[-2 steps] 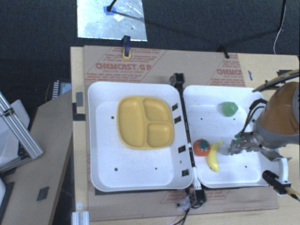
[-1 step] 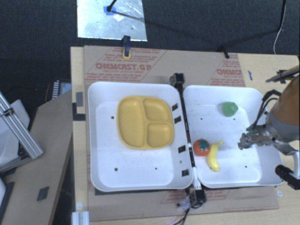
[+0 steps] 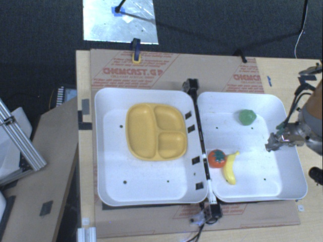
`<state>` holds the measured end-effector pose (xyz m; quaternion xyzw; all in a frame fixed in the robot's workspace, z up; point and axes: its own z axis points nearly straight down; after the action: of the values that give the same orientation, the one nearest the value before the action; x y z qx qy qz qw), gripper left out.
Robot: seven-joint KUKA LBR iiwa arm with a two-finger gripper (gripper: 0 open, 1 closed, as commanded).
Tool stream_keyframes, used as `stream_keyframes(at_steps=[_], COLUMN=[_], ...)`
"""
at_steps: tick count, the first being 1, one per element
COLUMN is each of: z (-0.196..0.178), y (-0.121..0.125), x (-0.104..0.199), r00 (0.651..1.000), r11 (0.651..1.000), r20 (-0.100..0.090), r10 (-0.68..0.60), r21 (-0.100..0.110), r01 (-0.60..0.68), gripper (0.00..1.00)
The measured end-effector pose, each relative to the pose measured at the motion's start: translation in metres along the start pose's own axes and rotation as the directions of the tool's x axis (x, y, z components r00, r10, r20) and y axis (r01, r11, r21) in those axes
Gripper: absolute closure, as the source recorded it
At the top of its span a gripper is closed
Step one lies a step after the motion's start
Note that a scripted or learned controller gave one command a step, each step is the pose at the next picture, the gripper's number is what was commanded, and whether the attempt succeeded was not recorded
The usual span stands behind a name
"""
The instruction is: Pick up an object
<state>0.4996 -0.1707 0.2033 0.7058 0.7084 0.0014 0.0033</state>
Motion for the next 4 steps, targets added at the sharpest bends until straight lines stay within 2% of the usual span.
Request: stream_keyframes(at_steps=[1,3,4], z=[-0.015,-0.032,-0.038], y=[0.001,0.034,0.042], x=[0.000,0.095,0.145], r00=[1.000,1.000,1.000], r11=[1.000,1.000,1.000], r20=[-0.001,-0.003,-0.004], r10=[-0.001,-0.006,-0.006], r21=[0.002,0.003,0.004], r01=[0.001,0.006,0.006], gripper=[1.00,1.00,1.00])
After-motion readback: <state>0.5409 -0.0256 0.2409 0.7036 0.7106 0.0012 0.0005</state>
